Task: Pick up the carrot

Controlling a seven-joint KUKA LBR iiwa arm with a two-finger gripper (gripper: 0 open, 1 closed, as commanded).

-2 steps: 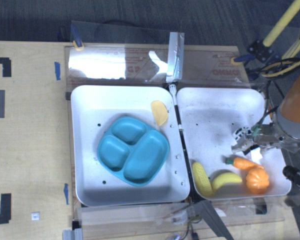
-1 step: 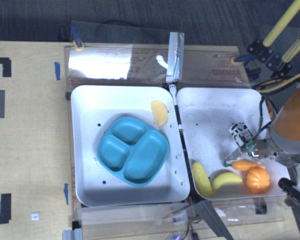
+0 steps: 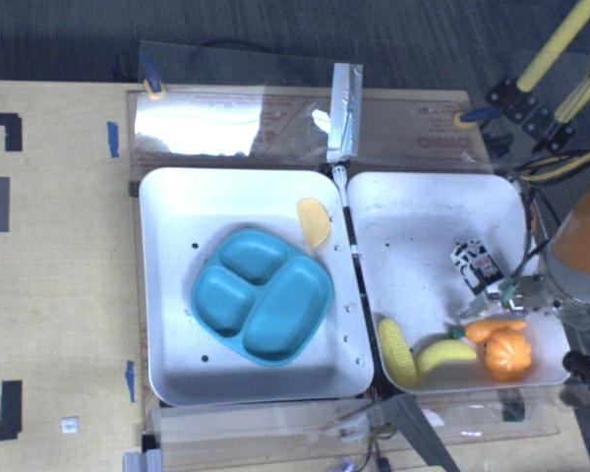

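1. The carrot lies near the front right corner of the right bin, touching the orange and banana.
2. The gripper hovers just behind it; its opening cannot be determined.
3. Risk: crowding may cause a neighbouring fruit to be grasped instead.

Take the divider between the two bins as your mark. Left of it, a sectioned plate lies in the left bin, a chip just behind it. Right of the divider, along the right bin's front wall, you find corn, banana, carrot and mandarin.
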